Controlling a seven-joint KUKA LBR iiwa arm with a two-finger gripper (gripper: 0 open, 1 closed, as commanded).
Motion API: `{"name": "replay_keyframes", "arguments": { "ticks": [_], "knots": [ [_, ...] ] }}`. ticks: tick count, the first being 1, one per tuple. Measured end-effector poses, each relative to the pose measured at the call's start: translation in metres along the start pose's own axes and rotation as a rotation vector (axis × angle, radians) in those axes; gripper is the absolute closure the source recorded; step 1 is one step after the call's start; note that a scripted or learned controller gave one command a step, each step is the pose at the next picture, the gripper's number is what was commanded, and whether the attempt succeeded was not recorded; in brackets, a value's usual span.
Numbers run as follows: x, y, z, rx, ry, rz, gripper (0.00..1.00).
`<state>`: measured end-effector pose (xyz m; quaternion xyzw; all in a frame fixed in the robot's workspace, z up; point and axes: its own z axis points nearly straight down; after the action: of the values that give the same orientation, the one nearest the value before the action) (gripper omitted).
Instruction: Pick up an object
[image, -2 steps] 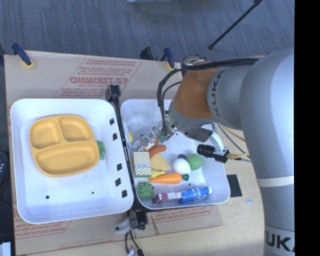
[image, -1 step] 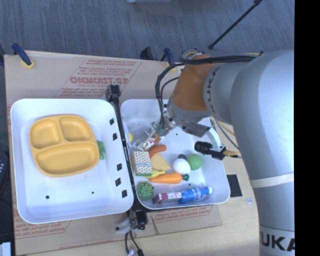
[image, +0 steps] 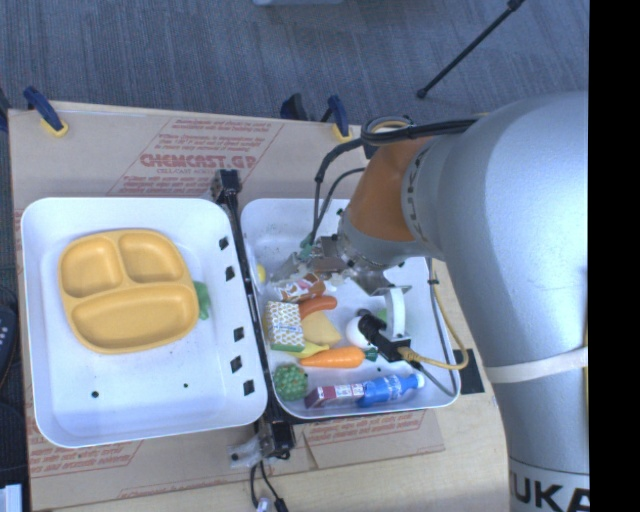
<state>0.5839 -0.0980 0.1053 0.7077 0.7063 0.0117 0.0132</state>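
The gripper (image: 322, 262) sits low in the right bin (image: 440, 395), at the top of the clutter pile, w/ the orange-banded wrist right behind it. Can't tell the state of the fingers: they're buried in dark hardware and cables, too small to read. Nothing visibly held.

Items, relative to the fingers: a snack packet (image: 299, 290) just below, prob touching or nearly. Below that a checkered box (image: 285, 325), w/ a pale yellow piece (image: 320, 328) beside it. Further down a toy carrot (image: 335, 357), then a green broccoli-like piece (image: 290, 380) and a blue-capped bottle (image: 365, 391) lying flat along the near wall, well apart from the fingers. Far off to the side, in the left bin (image: 40, 330), a yellow divided plate (image: 128, 288) w/ a bit of green at its edge.

Judgement: the nearest candidate is the snack packet. Likely light, crinkly, slippery film, so it deforms; best pinched across a flat edge, not the puffed middle. The carrot looks like stiff, light plastic, tapered, so grip mid-body across the narrow axis; easier target but farther. The bottle is round and may roll; grip across the barrel. Risk: items are packed touching, so the fingers could snag a neighbor.
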Motion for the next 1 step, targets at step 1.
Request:
{"name": "replay_keyframes", "arguments": {
  "ticks": [1],
  "knots": [
    [-0.0037,0.0038,-0.0144,-0.011,-0.007,-0.004,1.0]
  ]
}}
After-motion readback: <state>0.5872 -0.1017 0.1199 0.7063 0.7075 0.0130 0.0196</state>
